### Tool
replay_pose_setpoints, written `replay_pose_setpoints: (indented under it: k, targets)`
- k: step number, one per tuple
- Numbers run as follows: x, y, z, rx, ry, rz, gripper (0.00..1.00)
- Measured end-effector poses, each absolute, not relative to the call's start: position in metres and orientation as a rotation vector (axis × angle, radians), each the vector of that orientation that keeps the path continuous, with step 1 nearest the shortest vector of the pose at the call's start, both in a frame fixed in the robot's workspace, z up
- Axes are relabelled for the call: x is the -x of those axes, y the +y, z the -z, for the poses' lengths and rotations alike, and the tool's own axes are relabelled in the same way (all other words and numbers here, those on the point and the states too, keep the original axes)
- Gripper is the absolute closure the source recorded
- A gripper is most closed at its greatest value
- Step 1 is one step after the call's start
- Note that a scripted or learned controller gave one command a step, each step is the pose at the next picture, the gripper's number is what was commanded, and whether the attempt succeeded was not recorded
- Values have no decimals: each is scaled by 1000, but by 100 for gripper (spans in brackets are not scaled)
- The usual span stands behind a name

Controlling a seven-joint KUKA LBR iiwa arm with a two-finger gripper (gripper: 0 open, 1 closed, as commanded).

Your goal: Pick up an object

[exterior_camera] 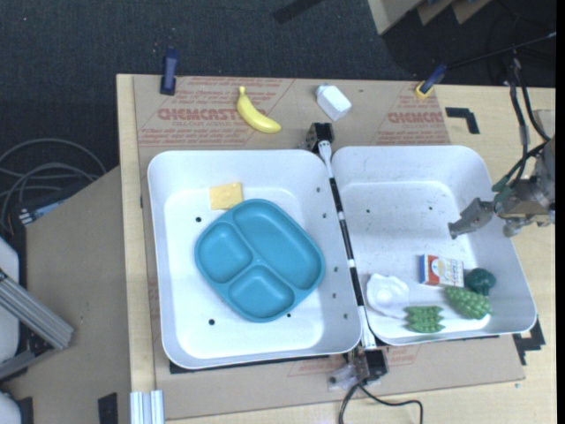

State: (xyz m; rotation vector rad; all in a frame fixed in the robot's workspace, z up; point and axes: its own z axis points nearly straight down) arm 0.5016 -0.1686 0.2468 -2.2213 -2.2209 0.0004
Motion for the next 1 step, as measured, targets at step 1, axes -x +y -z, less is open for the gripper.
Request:
replay_pose_setpoints:
  k: [1]
  targets:
    - [-524,-178,-153,2220,-2219,-2,0]
